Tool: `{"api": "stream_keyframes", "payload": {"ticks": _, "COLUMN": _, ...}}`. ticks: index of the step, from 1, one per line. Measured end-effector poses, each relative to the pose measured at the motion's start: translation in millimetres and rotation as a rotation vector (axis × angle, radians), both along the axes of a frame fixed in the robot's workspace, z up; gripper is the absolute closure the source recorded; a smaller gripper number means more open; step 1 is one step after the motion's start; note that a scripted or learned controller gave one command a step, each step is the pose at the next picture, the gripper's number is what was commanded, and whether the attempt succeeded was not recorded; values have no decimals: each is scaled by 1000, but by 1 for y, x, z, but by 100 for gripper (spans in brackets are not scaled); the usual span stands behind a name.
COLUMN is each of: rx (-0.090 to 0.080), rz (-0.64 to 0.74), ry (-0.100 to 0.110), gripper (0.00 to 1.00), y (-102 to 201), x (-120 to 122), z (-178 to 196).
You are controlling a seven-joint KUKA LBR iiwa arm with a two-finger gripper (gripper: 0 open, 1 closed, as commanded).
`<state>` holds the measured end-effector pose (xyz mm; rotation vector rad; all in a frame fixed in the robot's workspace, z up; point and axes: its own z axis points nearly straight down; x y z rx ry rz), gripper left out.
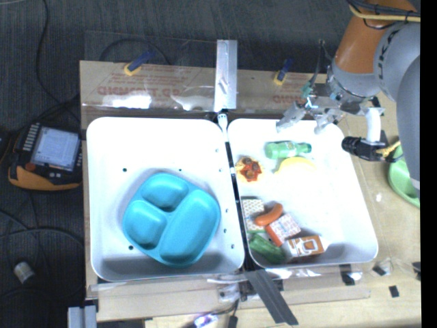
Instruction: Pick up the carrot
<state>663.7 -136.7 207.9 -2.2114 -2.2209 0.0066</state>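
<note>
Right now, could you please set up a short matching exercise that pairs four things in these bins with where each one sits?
Things:
1. blue divided tray
2. green bottle
3. gripper
4. carton

Places:
A. lying near the far side of the right bin
B. above the far rim of the right bin
C. in the left bin
D. near corner area of the right bin, among the piled items

Pairs: 1-C, 2-A, 3-B, 4-D
</note>
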Motion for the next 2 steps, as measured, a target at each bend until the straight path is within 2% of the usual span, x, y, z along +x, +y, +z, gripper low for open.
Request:
{"api": "stream_keyframes", "payload": {"ticks": 1, "rx": -2, "rz": 12, "ry": -2, "gripper": 0, "y": -18, "x": 5, "z": 59}}
{"api": "stream_keyframes", "payload": {"ticks": 2, "rx": -1, "rz": 144, "ry": 0, "gripper": 0, "y": -29, "x": -46, "z": -41}}
